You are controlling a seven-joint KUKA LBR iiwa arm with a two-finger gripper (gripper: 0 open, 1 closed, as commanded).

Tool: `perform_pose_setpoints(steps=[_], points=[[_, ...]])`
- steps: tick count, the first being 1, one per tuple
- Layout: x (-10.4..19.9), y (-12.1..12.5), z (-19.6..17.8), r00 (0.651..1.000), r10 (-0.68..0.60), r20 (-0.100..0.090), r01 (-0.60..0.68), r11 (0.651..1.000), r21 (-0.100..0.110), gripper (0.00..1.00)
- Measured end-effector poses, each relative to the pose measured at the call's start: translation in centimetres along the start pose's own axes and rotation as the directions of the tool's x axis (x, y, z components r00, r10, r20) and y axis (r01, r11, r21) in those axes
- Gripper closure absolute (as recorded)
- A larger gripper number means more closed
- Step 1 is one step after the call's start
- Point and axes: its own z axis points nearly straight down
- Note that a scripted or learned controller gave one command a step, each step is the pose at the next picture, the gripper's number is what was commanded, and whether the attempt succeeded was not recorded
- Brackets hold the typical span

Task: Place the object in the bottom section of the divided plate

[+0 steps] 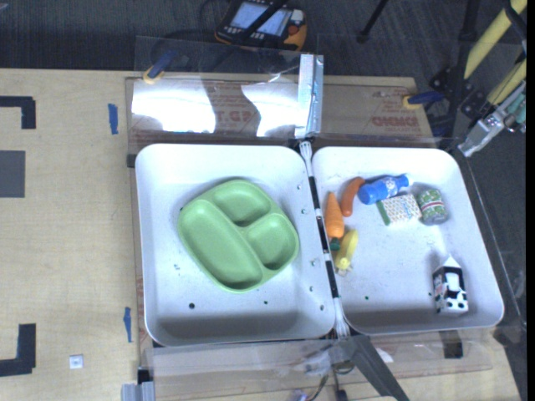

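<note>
Two white bins sit on the bench. Left bin holds a green divided plate. Right bin holds a carrot lying near-upright in view, a blue bottle, a milk carton and a can; no label is readable. The pincer is at the upper right, and I cannot tell its state.
</note>
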Motion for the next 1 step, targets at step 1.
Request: perform_pose_setpoints(steps=[1], points=[[-2.06, -1.32, -0.98, 0.996, 0.094, 0.002, -0.094, 0.996, -0.001, 1.00]])
